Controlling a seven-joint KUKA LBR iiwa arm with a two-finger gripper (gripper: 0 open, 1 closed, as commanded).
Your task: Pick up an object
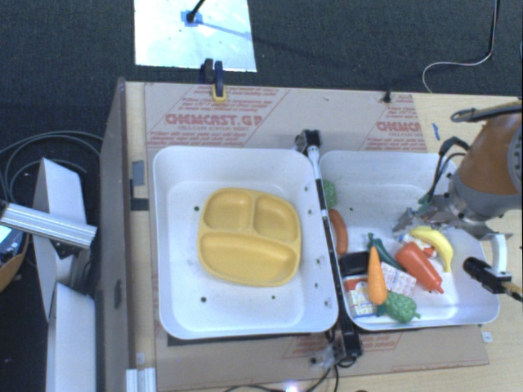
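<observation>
Camera view, above the surface: my gripper [415, 219] hovers low in the right bin [368, 170], just beside a toy banana [435, 242]; whether it is spread or closed I cannot tell. Approach step, by my reading; next comes lowering squarely over the banana. It lies curved, yellow, touching a red pepper [418, 265], near an orange carrot [376, 274].

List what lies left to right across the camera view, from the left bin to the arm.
Left bin → yellow divided plate → hot dog → carrot → red pepper → banana → arm.
</observation>
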